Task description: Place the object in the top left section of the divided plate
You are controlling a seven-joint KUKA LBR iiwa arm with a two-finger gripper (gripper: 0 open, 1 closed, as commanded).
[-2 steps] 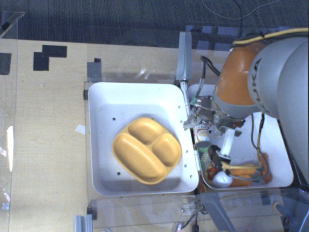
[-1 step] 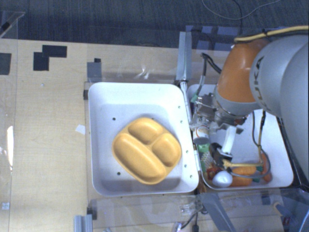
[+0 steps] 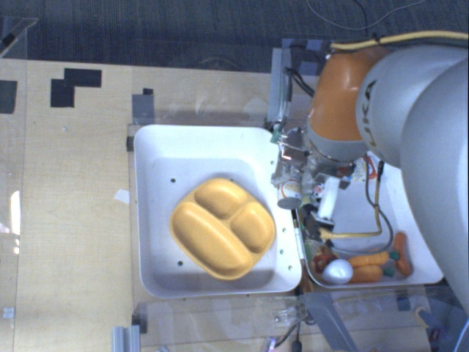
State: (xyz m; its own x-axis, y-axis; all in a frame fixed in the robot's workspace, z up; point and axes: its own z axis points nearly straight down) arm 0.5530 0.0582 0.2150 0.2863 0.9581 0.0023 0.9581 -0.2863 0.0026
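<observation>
Arm point(image 3: 410, 116) over right bin point(image 3: 355, 217) | divided plate point(image 3: 223, 227) in left bin point(image 3: 157, 167), left of arm

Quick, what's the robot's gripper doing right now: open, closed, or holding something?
Gripper: cannot be told whether open or closed from this view, and no object is seen in its grasp.

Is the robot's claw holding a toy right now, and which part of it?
I cannot tell. The claw hangs over the left edge of the right bin, and its own body hides whatever is under it.
</observation>
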